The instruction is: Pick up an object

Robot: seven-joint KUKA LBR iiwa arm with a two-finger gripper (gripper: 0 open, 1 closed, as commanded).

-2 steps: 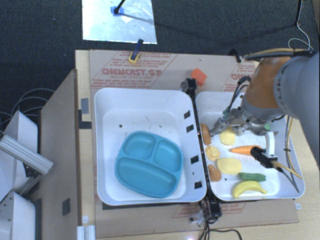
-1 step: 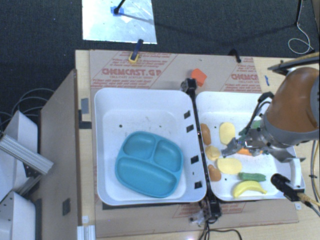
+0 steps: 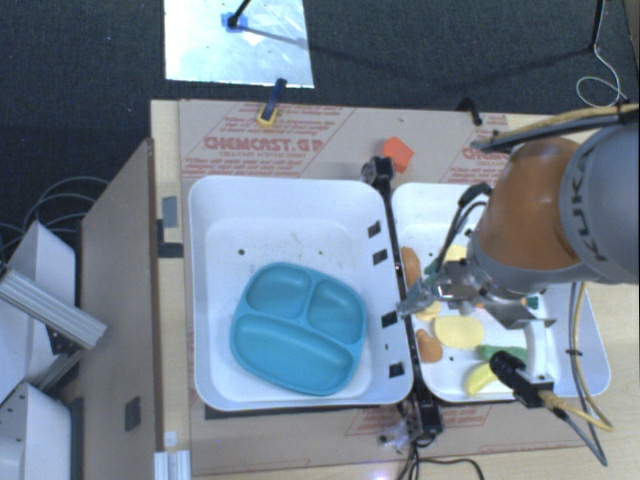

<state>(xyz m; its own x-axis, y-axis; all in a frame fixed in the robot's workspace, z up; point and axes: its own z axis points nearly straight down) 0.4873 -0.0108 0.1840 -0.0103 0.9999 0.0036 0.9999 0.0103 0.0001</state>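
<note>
My gripper (image 3: 420,301) hangs low over the left side of the right bin (image 3: 440,393), close to the divider between the bins. Small toy food pieces lie around it: an orange piece (image 3: 410,265) just above it, another orange piece (image 3: 429,345) below it, a pale yellow piece (image 3: 461,331) to its right, a yellow piece (image 3: 480,378) and a green piece (image 3: 500,353) nearer the front. The grey and orange arm hides the middle and back of this bin. Nothing can be seen held in the gripper.
The left bin (image 3: 215,268) holds a blue divided tray (image 3: 298,325). An orange block (image 3: 398,153) sits on the cardboard behind the bins. Black clips (image 3: 380,258) line the rim between the bins.
</note>
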